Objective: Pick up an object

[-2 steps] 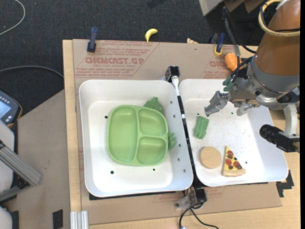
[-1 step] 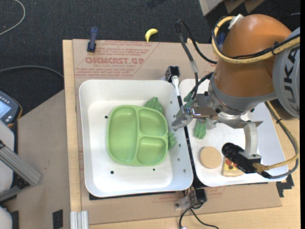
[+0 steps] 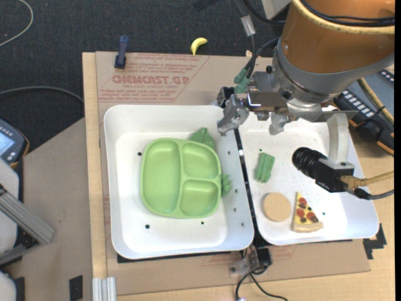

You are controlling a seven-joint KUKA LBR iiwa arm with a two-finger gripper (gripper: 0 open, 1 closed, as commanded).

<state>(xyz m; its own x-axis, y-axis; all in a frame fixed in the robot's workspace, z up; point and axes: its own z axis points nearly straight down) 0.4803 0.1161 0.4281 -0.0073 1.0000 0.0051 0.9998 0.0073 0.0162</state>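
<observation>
- Although the gripper is seen above the seam between the two bins, nothing is seen between its fingers, so the pick is judged as not yet done.
- The fingers are spread apart: one is placed over the rim of the left bin, the other over the right bin, and the gap between them is free.
- No object is lifted; every candidate is lying flat on a bin floor, so the descent, the closing and the lift are all judged as left to do.
- The nearest candidate is the green ridged piece, lying just below the gripper, in the right bin. It is an elongated block with grooves along it, probably of soft plastic.
- Farther below the gripper, a round tan cookie, flat and matte, is found, with a pizza slice just beside it: a wedge with red dots on a yellow face.
- Below and to the left of the gripper, a green divided plate of smooth, slightly glossy plastic is resting in the left bin, with three compartments and rounded corners.
- A leafy green piece is partly hidden behind the plate's upper edge, near the left finger; its full shape cannot be told.
- The bins are shallow, white and smooth, and are set on a brown cardboard sheet.
</observation>
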